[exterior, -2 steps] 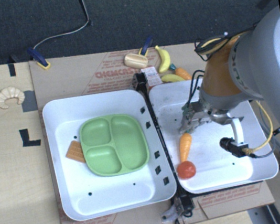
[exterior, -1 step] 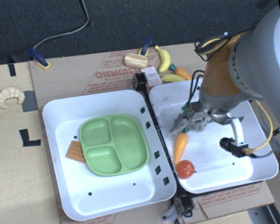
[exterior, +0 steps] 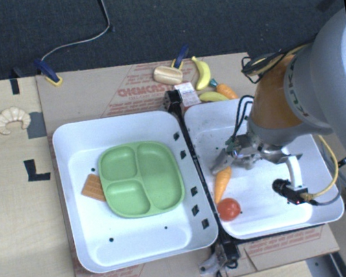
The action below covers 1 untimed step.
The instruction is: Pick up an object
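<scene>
Carrot (exterior: 222,183) is what I take as the pick target: an orange piece lying at a slant in the right bin (exterior: 317,212), close to that bin's left wall, with a red tomato (exterior: 229,208) just beside its lower end. From my station I see the gripper (exterior: 234,156) low over the bin, right at the carrot's upper end; I cannot tell how its tool is set, nor whether it touches the carrot. The grey arm (exterior: 322,86) with its orange band reaches in from the right above the bin. In the left bin (exterior: 86,248) a green divided plate (exterior: 141,178) lies flat, with a brown piece (exterior: 92,188) poking out from under its left edge. Behind the bins I see a banana (exterior: 201,72) and a bread roll (exterior: 166,74) on the cardboard, and a croissant (exterior: 12,119) well apart to the left.
</scene>
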{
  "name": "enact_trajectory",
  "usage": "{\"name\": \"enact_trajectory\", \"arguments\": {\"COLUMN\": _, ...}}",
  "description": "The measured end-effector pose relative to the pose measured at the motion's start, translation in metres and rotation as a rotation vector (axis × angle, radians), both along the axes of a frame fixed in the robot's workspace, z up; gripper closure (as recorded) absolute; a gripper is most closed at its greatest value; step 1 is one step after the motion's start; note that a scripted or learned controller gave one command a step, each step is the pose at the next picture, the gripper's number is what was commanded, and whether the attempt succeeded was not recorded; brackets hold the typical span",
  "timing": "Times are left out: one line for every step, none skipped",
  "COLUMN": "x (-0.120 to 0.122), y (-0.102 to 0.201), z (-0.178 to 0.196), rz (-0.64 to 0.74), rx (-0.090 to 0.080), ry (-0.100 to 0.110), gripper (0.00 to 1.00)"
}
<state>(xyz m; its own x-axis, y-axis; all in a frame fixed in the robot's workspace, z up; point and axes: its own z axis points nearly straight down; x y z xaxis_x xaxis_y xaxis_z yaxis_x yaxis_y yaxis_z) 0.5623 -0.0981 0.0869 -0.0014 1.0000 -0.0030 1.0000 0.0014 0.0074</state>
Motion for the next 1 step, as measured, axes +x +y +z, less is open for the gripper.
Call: {"name": "enact_trajectory", "arguments": {"x": 0.0, "y": -0.0006, "z": 0.0096, "rz": -0.001, "rx": -0.001, "ry": 0.0, "gripper": 1.0}}
